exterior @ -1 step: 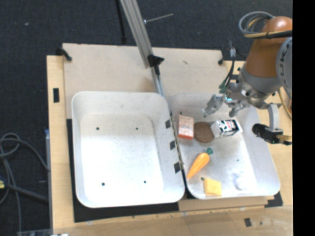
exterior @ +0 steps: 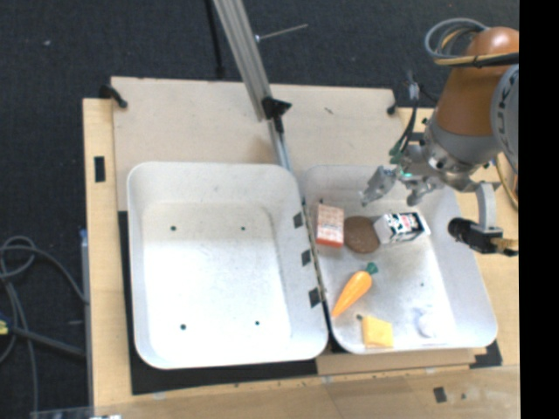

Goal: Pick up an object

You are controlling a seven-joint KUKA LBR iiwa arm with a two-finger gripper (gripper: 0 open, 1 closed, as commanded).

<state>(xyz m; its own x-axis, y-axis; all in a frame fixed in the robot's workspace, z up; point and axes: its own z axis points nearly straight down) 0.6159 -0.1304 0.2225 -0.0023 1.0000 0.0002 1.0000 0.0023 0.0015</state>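
Right bin [exterior: 463,321], near to far: yellow wedge [exterior: 377,331], toy carrot [exterior: 350,292], then a touching row of orange carton [exterior: 329,224], brown disc [exterior: 362,234] and black-and-white carton [exterior: 401,226]. Gripper [exterior: 399,184] hangs just beyond the row, fingers spread, holding nothing. Risk (judged): a descent into that row may snag a neighbouring item, knocking the target aside.

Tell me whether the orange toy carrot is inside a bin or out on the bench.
Inside: the orange toy carrot lies on the floor of the right-hand shallow white bin, near its left wall.
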